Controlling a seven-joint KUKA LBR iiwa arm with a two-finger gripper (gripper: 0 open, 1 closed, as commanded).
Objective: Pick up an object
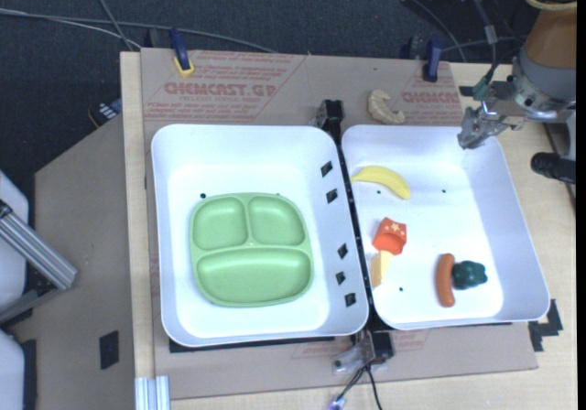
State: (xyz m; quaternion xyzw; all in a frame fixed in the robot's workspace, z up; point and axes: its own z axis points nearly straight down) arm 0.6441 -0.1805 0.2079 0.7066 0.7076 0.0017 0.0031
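Landmark: right bin [513, 243].
Tool [473, 132]: above the bin's far right corner, nothing visibly held; how it is set I cannot tell.
Banana [385, 181]: far left part of the bin's floor.
Red block [391, 234]: nearer than the banana.
Sausage [445, 279]: near edge, touching a dark green toy [471, 275].
Progress: judged not yet begun; choosing, descending and grasping all remain.

A green plate [250, 248] lies in the left bin [174, 161]; banana [383, 181], sausage [445, 279] in the right bin [499, 216].
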